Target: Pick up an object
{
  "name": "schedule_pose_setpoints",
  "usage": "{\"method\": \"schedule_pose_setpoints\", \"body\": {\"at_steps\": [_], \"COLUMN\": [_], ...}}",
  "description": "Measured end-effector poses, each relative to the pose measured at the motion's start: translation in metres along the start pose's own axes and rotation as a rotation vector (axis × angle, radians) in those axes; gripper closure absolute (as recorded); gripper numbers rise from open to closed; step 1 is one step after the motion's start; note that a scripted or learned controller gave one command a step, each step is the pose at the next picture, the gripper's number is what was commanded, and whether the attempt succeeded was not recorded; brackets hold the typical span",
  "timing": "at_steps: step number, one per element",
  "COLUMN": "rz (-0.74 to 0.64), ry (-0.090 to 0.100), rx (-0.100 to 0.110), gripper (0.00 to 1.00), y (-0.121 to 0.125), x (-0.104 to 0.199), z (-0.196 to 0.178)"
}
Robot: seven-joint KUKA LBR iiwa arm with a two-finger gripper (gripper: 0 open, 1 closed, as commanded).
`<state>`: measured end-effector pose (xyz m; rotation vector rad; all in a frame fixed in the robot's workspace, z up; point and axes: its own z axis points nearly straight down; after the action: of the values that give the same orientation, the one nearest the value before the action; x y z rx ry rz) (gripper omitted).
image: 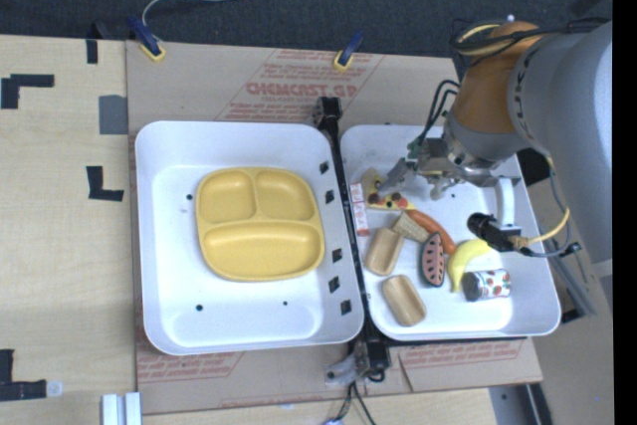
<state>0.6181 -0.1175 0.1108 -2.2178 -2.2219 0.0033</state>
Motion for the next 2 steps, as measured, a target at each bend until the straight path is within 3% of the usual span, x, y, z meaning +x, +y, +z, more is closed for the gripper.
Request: {"method": "schedule_pose_setpoints", "body": {"at_steps": [1, 2], "rz": [0.0, 0.002], "ry": [-0.003, -0.002], "rx": [-0.005, -0.012], "gripper": [0.0, 0.0], "y": [0.051, 0.053], "x": [-0.003, 0.023], "z": [0.022, 0.022]}}
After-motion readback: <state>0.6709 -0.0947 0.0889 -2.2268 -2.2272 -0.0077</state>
